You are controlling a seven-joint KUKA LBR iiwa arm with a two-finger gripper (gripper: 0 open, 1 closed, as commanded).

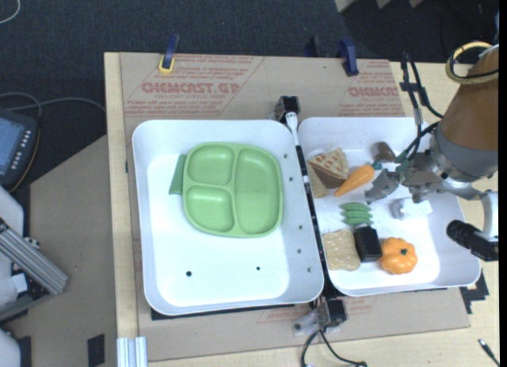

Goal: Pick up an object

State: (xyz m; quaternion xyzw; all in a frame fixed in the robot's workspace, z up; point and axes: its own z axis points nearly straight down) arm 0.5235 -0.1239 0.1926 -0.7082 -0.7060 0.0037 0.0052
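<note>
The right bin point(444, 266) holds several toy foods. A brown bread wedge point(329, 166) and an orange carrot point(354, 181) lie at its back left. Below them are a green pea pod point(356, 213), a tan cracker point(341, 249), a small black block point(367, 242) and an orange pumpkin point(398, 255). A small brown item point(383, 151) sits near the back wall. My gripper point(386, 188) hangs low over the bin's middle, just right of the carrot's thick end and above the pumpkin. Nothing visibly sits in it.
The left bin point(158, 270) carries a green divided plate point(234, 189). The grey arm with its orange band point(474, 112) covers the right bin's right side. A black clamp point(288, 108) sits between the bins at the back, with cables along the bench's right edge.
</note>
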